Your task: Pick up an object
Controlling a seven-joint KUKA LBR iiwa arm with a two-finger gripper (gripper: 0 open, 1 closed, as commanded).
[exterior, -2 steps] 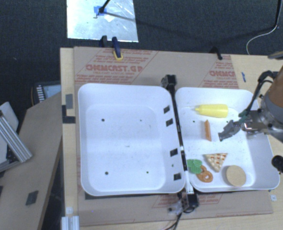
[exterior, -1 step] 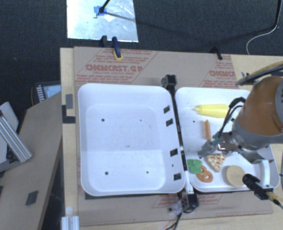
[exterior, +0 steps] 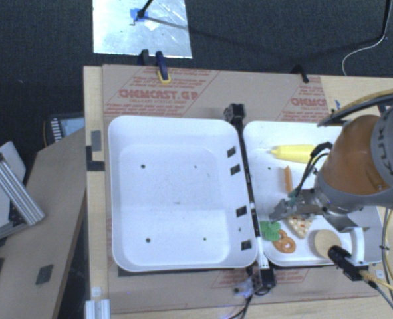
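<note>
Grey arm over right bin, hand near pretzel, grip seemingly unclear

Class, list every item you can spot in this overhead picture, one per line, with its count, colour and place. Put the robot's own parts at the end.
bins: two, white, side by side on the bench
yellow item: one, yellow, top of right bin
carrot: one, orange, right bin below the yellow item
green item: one, green, right bin near the divider
pretzel: one, orange-brown, right bin front
round item: one, tan, right bin front
arm: one, grey with orange band, over right bin
gripper: one, dark grey, above the green item
</note>
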